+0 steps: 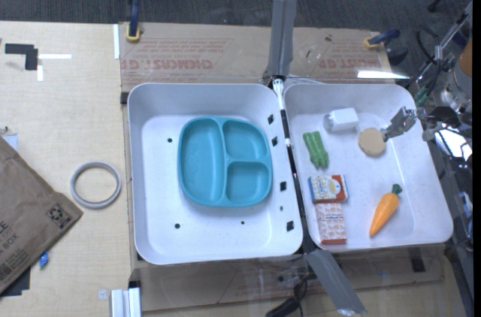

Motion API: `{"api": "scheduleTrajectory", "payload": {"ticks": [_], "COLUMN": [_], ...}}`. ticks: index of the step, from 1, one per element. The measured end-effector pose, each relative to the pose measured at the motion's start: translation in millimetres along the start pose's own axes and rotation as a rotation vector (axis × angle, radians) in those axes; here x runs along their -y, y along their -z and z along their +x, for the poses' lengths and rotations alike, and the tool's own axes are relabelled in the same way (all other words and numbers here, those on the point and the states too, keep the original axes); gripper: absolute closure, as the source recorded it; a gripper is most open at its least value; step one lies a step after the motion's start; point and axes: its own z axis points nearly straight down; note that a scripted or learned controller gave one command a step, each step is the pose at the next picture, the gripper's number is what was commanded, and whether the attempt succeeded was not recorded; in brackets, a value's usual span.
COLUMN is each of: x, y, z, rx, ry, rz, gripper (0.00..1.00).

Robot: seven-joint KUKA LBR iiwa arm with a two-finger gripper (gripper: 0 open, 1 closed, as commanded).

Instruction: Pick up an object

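- Right, from my console the gripper (398, 124) sits low over the right bin (432, 180), near its far right side, with the arm coming in from the right.
- I read the jaws as slightly parted with nothing between them, though the tips are small and a bit blurred.
- Nearest pick target: the round tan disc (372, 142), just beside the fingertips, towards the left and slightly nearer the camera. Being round, it has no long axis to square up to.
- Other candidates in that bin: a white block (342, 119) further left; a green pod (316, 149) lying lengthwise front to back; two small cartons (329, 189), (331, 223); a toy carrot (384, 212) angled with its leaf end up-right.
- The left bin (150, 180) holds a blue divided tray (225, 161), well apart from the gripper.
- Readable writing: mirrored "CHEMCO" lettering on the cardboard (195, 60) behind the bins; the carton print is too small to read.
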Motion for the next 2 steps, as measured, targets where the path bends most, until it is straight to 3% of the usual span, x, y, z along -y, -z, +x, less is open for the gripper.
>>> {"api": "scheduleTrajectory", "payload": {"ticks": [1, 2], "x": [74.8, 79.2], "y": [-78.9, -129.6], "z": [0.3, -6.0], "rx": [-0.001, 0.000], "ry": [0.226, 0.241], "rz": [-0.001, -0.002], "gripper": [0.00, 0.00]}}
